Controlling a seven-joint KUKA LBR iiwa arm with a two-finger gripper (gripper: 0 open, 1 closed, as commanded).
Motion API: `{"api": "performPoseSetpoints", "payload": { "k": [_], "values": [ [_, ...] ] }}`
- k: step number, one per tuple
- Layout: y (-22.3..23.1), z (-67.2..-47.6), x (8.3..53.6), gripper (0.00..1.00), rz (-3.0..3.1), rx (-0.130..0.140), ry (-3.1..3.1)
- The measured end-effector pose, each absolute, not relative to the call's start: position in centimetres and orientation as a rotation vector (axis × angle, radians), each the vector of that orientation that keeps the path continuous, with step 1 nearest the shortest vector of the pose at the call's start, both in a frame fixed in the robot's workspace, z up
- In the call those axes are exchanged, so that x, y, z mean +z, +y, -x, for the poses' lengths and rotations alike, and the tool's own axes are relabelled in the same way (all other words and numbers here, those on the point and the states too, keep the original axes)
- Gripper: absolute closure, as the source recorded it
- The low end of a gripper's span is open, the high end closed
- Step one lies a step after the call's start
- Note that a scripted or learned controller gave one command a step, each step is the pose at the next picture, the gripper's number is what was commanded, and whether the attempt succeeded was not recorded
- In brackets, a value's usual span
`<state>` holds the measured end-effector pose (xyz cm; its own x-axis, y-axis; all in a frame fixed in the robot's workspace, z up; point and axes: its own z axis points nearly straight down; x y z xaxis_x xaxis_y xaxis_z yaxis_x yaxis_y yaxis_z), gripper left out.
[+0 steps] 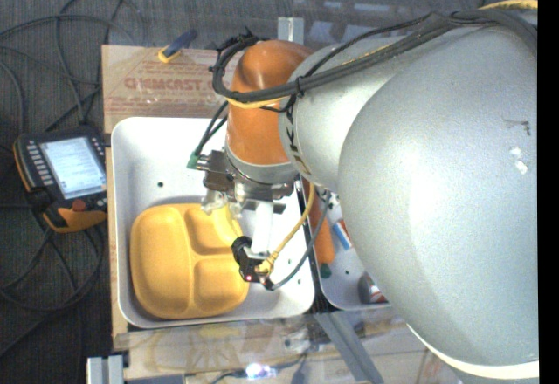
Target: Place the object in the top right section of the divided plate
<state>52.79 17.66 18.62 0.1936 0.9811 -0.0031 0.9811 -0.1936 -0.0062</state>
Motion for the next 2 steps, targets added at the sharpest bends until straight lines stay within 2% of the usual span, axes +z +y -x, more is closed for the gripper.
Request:
{"api": "performPoseSetpoints", "payload": {
  "k": [1, 2],
  "values": [
    [11.4, -56.8, 19.4, 1.00, 2.413, 0.009, -2.010],
    [8.2, -54.9, 19.0, 1.00, 2.398, 0.011, -2.029]
  ]
}}
